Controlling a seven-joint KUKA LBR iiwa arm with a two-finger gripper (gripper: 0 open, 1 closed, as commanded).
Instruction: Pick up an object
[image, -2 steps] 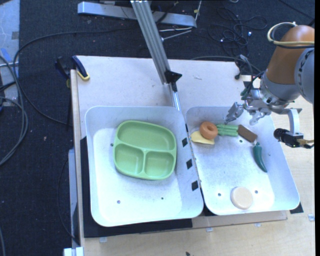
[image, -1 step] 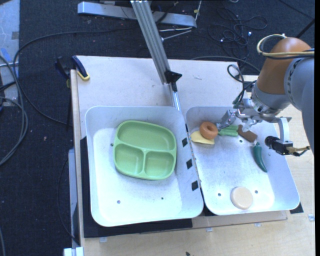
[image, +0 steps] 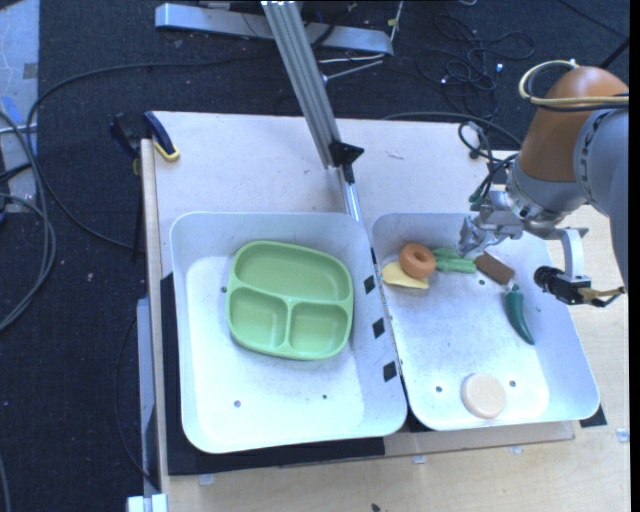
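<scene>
Seen from above, the worktop (image: 250, 150) holds two white bins side by side. The left bin (image: 200, 400) has a green plate (image: 291, 300) with three parts sitting near its middle. There is bare white floor all around the plate, most of it along the near edge and the left edge.

The right bin (image: 560, 390) holds the small things. A doughnut (image: 417, 261) sits at the far left of this bin, close to the wall between the two bins. It rests on a yellow piece (image: 405, 280). A light green stick (image: 455, 264) lies just to the right of the doughnut. A brown block (image: 494, 268) lies next to it, farther right. A dark green pepper (image: 520, 315) lies nearer and to the right, close to the bin's right edge. A pale round disc (image: 484, 395) sits alone near the near edge. The middle of this bin is open white floor, between the far group and the disc.

A silver pole (image: 310, 85) slants down from the far side to where the two bins meet.

The arm (image: 575, 140) comes in from the right, bent over the far right corner of the right bin. Its end effector (image: 474, 238) points down and to the left, just above the light green stick and the brown block. I cannot tell if it is spread or pressed together, or if it touches anything.
</scene>
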